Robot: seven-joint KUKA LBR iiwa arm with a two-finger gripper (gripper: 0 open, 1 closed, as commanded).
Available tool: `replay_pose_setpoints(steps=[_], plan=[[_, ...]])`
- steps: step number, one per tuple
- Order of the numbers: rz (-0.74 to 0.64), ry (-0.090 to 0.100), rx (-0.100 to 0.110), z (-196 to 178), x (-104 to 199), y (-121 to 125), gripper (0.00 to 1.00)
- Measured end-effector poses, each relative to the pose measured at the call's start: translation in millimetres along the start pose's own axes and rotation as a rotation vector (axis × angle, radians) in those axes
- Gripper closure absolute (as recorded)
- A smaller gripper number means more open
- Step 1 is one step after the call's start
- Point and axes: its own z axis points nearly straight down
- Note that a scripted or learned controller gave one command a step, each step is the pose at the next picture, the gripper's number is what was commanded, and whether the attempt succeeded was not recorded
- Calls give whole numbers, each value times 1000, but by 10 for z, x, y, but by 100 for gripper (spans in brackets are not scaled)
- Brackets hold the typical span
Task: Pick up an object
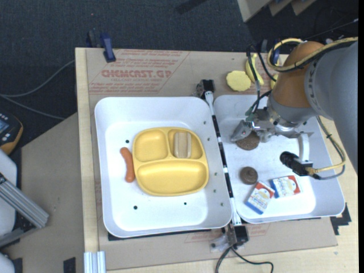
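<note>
Camera view from above the counter (142,73): the grey KUKA arm (335,78), orange band (296,75) above its wrist, reaches in from the right and hangs its gripper (248,131) low over the upper part of the right bin (324,203). The gripper sits directly above a brown round object (248,143); whether it is gripping that object cannot be told. A second brown round piece (248,175) lies near the middle of the same bin, with two small printed packets (260,198) (285,186) just beside it toward the lower right. In the left bin (114,209) rests a yellow divided plate (169,161), a tan item (182,144) in its upper right compartment and an orange sausage-shaped toy (128,164) against its left edge. A yellow lumpy object (239,81) sits on the counter beyond the bins.
</note>
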Motion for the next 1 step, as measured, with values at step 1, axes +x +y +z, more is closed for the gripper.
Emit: replay_pose_setpoints(steps=[1], plan=[[0,-1,-7,-137,-4,17,100]])
